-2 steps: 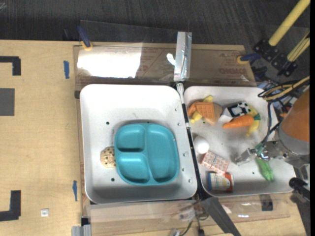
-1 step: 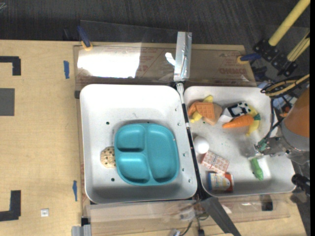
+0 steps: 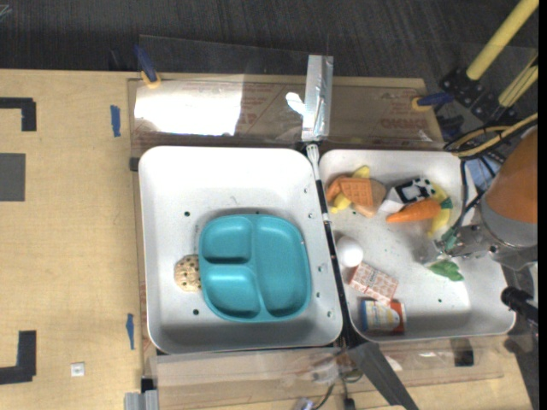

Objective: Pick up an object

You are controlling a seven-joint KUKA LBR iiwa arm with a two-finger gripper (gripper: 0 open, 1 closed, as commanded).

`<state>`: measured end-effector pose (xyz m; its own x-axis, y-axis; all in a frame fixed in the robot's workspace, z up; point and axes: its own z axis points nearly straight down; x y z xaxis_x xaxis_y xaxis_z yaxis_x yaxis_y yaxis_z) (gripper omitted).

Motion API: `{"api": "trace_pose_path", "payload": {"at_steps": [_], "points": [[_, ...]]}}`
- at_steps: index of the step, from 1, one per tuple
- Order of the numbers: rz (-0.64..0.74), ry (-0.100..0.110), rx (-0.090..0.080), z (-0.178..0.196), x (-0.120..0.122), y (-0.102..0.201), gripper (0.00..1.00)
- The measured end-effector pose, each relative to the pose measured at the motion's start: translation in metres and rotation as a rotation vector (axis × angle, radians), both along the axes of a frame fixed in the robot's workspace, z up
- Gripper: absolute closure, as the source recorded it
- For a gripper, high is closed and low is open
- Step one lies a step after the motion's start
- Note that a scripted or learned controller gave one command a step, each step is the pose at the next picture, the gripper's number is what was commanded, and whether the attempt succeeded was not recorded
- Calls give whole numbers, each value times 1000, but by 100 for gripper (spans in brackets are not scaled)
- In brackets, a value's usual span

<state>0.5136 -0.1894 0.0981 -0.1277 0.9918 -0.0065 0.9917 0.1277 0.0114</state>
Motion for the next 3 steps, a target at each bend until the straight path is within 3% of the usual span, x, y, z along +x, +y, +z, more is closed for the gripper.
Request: {"api": "trace_pose_path", "payload": {"at_steps": [1,2,3], "points": [[-219,10,5,20,-5,8,100],[-233,3,7,116,-32,45,100],[-171,10,6,121,-11,98,100]]}}
